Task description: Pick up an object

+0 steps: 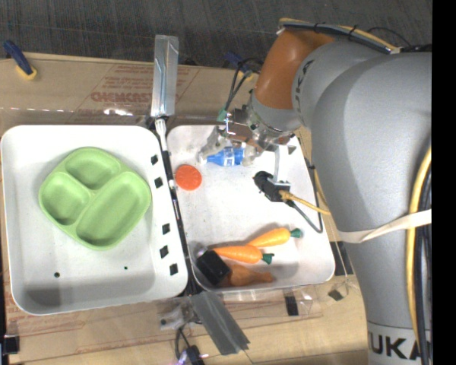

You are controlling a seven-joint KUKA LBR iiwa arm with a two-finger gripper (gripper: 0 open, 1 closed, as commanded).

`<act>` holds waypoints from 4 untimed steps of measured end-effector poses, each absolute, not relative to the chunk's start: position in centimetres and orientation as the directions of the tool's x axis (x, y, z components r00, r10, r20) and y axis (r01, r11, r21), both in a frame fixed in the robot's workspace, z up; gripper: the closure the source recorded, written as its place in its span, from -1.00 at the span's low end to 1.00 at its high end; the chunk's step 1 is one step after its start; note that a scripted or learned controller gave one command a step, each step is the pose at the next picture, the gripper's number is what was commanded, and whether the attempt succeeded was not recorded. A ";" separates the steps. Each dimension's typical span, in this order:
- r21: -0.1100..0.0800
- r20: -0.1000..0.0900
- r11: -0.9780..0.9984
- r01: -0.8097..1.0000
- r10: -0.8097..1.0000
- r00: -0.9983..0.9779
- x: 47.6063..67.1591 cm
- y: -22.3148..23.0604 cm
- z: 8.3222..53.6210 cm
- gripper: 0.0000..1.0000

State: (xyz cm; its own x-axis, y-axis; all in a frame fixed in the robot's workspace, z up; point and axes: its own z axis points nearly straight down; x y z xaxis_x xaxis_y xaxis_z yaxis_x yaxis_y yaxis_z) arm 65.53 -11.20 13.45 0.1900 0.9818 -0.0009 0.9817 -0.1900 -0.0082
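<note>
The grey arm (365, 128), the thing nearest the lens, fills the right side and bends down over the far edge of the right bin (228, 211). Its claw (226, 149) hangs low at that far edge, about midway along it, right over a small blue object (231, 157). The wrist hardware hides the tips, so I cannot tell how far the claw is open, nor whether it has any hold on the blue piece; the two at least look to be touching or very nearly so.

The blue object seems the likely pick. It looks like a small moulded toy, blue with pale parts, probably light and stiff, with a smooth plastic skin that may slip. It would be best pinched across its narrower width, low down and near its middle.

Just beside it, toward the bin's left wall, sits an orange ball (188, 176); being round, it would tend to roll away from a poor squeeze. Along the near edge lie two orange carrots (247, 254), one (274, 238) slanting toward the right wall, and a darker carrot (251, 277) against the rim. A black block (212, 265) fills the near left corner, touching the carrots.

The left bin (30, 280) carries a green divided plate (96, 196), well apart from the claw.
</note>
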 end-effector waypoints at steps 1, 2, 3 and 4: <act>-0.011 0.000 -0.276 0.961 0.961 0.276 65.5 -14.6 9.1 -1.00; -0.015 -0.001 -0.270 0.963 0.963 0.270 65.5 -14.4 10.0 1.00; -0.013 0.000 -0.269 0.963 0.963 0.269 65.6 -14.4 10.1 -1.00; -0.001 -0.001 -0.174 0.985 0.985 0.174 65.7 -17.7 11.3 -1.00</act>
State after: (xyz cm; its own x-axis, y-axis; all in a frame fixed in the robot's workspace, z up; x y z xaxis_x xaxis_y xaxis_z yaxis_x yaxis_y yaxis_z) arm 65.71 -17.73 11.31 0.1738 0.9848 -0.0008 0.9848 -0.1738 -0.0008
